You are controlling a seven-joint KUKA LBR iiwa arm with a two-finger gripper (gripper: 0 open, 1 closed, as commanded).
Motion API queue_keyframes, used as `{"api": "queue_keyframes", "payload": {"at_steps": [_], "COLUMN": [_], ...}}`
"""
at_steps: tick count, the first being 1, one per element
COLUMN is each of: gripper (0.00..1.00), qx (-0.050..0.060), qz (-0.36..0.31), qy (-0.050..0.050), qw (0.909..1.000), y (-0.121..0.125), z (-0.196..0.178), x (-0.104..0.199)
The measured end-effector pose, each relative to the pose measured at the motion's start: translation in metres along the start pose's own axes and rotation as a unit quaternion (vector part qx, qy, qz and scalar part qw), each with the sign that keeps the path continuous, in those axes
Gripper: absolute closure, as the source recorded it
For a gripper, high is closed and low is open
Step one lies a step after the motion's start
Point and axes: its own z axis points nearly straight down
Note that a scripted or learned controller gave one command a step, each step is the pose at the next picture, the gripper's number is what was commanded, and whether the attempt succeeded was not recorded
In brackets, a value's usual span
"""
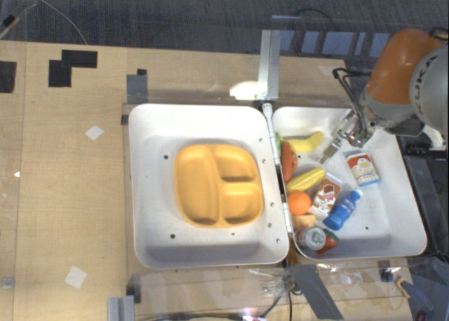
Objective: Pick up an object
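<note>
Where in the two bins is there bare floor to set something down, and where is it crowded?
Left bin: bare floor rings the yellow divided tray, widest on its left. Right bin: open floor to the right of the blue bottle and the white carton. Crowded: the right bin's left side, from bananas to can; the gripper hangs there.

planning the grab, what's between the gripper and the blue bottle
The red and white carton lies between the gripper and the blue bottle, seen in the camera view.

Smooth matt plastic on 2 white bins (151,242) — glossy yellow plastic tray (217,183), pale wood-grain bench (63,193), shiny metal can (313,238).
</note>
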Motion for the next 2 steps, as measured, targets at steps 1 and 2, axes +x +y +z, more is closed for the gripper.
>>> {"api": "queue_keyframes", "payload": {"at_steps": [1,2], "gripper": [0.00,0.00], "qx": [-0.003,-0.002], "qz": [0.164,-0.005], "qy": [-0.004,-0.007], "qw": [0.9864,1.0000], "y": [0.001,-0.026], "z": [0.000,-0.054], "x": [0.000,-0.037]}}
